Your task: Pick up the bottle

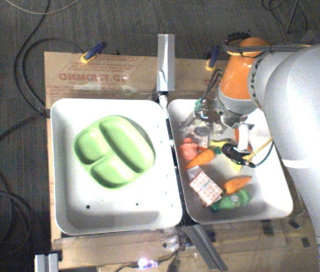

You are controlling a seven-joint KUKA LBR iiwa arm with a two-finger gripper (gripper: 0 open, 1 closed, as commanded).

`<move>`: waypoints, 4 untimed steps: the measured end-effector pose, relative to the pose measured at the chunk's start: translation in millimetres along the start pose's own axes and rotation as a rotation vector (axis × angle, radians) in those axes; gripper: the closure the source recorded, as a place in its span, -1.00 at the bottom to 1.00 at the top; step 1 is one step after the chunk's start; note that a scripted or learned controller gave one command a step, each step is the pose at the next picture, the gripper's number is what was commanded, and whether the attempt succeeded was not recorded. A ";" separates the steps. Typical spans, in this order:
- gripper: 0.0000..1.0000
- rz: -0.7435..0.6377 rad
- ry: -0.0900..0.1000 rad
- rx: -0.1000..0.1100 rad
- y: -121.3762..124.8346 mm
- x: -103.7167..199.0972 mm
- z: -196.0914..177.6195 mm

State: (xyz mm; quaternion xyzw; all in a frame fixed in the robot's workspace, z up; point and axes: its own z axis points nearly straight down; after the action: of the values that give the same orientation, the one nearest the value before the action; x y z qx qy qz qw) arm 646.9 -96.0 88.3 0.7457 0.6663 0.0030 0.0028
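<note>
Arm in from right, tool (216, 126) low in right bin's (273, 205) upper part, its state cannot be told, green bottle (231, 200) lying near front wall, beside orange carrot (237, 183), green divided plate (114, 150) in left bin (63, 208)

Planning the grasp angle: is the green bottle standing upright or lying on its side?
Lying on its side. The green bottle stretches lengthwise across the floor of the right bin, just below an orange carrot.

Glossy, seemingly plastic green bottle (233, 200); smooth white bins (114, 217).
</note>
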 end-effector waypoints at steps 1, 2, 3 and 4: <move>-1.00 0.028 -0.001 0.011 -31.3 46.8 -95.1; -1.00 0.028 -0.001 0.012 -31.5 46.8 -94.7; -1.00 0.100 -0.001 0.013 -99.0 75.2 -94.7; -1.00 0.110 -0.003 0.014 -162.3 96.6 -95.2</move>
State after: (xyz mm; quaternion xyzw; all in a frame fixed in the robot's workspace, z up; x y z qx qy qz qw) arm 495.7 18.2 182.3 0.7812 0.6243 -0.0024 -0.0017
